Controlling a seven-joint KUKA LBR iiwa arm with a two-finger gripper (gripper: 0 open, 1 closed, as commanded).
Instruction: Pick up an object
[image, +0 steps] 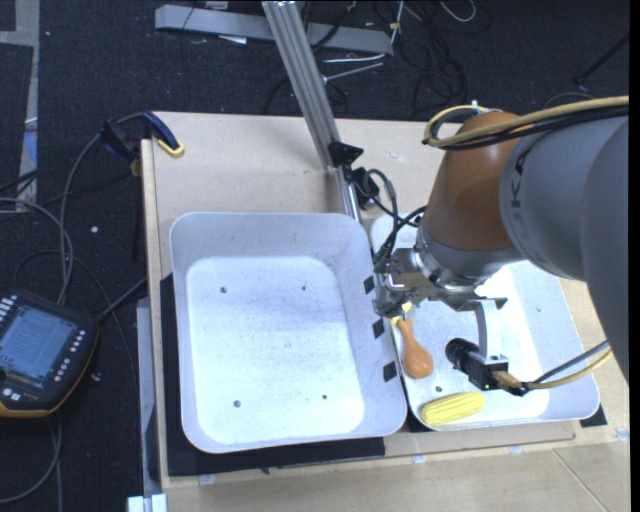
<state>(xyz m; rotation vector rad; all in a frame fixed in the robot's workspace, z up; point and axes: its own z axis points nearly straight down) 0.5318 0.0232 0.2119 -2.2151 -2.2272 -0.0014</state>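
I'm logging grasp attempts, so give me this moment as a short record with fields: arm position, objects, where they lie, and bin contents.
arm: reaches in from the right, over the right bin
gripper: low, above the orange object's upper end
objects: orange drumstick-shaped object; yellow corn cob
location: both in the right bin, near its left and front edges
left bin: bare white floor showing
grasp: cannot tell

A pale tabletop (250, 170) is set on dark carpeted floor (80, 80) strewn with black cables (60, 235); a handheld control pendant (40, 350) is seen at left.
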